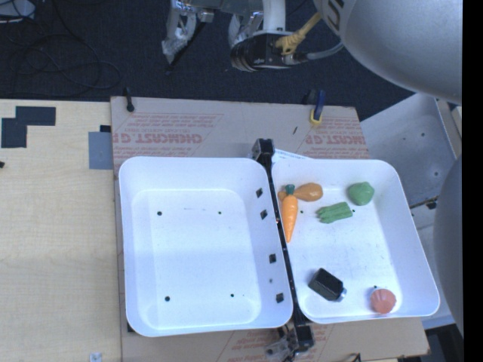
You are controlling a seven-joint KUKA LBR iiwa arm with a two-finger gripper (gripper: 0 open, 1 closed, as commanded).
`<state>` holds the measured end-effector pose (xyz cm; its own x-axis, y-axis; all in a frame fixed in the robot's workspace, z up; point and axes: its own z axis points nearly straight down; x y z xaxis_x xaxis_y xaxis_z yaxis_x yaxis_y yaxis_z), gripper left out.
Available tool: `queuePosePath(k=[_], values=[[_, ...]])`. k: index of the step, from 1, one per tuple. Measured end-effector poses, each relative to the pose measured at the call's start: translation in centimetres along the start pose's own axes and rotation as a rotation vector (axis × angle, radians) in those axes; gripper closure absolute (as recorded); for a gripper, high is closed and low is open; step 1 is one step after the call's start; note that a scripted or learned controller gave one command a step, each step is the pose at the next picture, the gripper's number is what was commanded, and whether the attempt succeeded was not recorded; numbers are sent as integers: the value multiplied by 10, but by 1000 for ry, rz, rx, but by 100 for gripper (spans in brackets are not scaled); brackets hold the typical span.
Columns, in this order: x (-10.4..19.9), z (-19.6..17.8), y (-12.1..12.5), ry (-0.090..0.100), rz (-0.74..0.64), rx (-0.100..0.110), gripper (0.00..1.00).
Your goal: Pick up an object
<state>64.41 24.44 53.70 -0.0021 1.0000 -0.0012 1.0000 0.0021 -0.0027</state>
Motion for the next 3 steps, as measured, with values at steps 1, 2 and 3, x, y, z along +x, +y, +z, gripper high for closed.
queuePosePath(k=[1,2,3], values=[[1,-9,-1,-2,-5,6,100],[-2,107,-18,-4,5,11,100],[-1,72,-58,0,1,2,100]])
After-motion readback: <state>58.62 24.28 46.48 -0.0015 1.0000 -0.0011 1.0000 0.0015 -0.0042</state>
